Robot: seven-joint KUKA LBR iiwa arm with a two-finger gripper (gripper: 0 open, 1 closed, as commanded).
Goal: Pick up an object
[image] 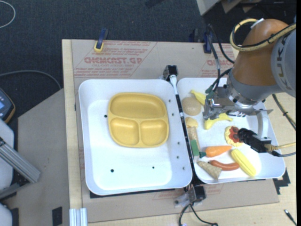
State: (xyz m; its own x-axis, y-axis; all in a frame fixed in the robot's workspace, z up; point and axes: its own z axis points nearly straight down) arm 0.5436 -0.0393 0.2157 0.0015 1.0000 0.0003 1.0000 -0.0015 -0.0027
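Two bins: gripper (pixel 217 108) low in right bin (pixel 273 169), finger state unclear, arm hiding far corner; banana (pixel 217 121) underneath, carrot (pixel 218 150) nearer.

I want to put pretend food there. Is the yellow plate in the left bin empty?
Empty. The yellow plate shows all three sections bare; the toy food lies in the right bin.

Yellow banana (pixel 217 121) lies flat in the right bin (pixel 270 173), near its middle, beside a potato (pixel 191 106).

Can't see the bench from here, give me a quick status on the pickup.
Hand low in right bin, over banana; grasp unconfirmed. Carrot, corn lying nearby. Yellow tray in left bin.
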